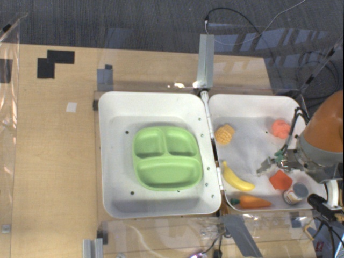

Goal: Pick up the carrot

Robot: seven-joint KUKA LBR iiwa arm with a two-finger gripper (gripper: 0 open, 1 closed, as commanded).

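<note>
My gripper (270, 164) hangs over the right bin (244, 109), fingers spread apart and holding nothing, just left of an orange block (280, 180). The carrot (254, 201) lies flat along the bin's near edge, below the banana (236, 178), apart from my fingertips.

Two white bins (156, 104) sit on the counter (54, 155). Left of the carrot (255, 201) lies one green plate (166, 157); around it, one banana (236, 179), one corn cob (224, 134), one pink piece (280, 128), one red block (280, 180), one small can (293, 195).
</note>
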